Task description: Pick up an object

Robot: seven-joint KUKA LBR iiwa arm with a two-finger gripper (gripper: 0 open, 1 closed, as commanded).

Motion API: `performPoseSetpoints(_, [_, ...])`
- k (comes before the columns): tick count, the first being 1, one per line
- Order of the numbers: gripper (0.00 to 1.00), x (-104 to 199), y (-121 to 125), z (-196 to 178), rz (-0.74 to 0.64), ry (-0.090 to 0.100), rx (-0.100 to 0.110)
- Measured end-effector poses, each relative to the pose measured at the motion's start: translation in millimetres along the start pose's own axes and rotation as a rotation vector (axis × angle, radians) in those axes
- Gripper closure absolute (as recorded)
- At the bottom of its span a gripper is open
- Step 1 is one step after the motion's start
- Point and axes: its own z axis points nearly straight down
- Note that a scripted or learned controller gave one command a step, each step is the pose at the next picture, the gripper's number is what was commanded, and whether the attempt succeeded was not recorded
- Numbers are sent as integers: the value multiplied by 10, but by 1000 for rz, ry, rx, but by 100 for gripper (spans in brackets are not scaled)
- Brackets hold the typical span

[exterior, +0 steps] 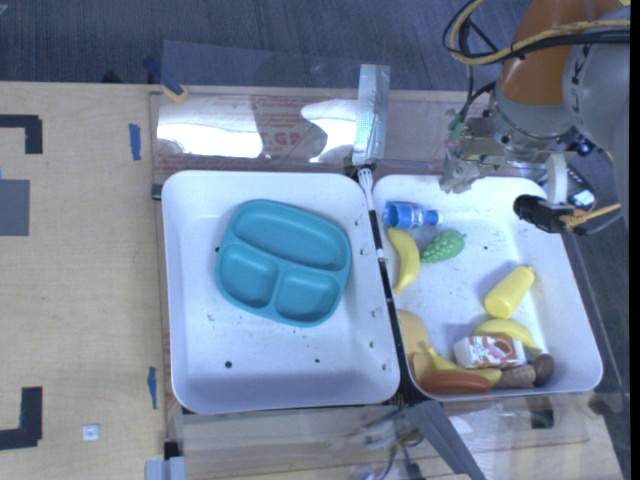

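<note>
Above the far rim of the right white plastic bin I see the gripper; its grip state I cannot tell. The small clear bottle with blue cap lies just nearer and leftward, long axis crosswise, beside a bumpy green fruit and smooth yellow banana.

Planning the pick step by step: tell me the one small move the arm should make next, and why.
Probably lower the hand toward the small blue bottle. The hand sits at the far rim of the right bin, above the toys, and the bottle lies closest to it, with bare bin floor on its far side, unlike the pile in the bin's near corner.
</note>
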Motion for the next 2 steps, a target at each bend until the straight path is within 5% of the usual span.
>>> performPoseSetpoints(1, [0, 1, -2, 8, 0, 0, 1])
performPoseSetpoints(2, [0, -150, -65, 1100, 37, 1, 2])
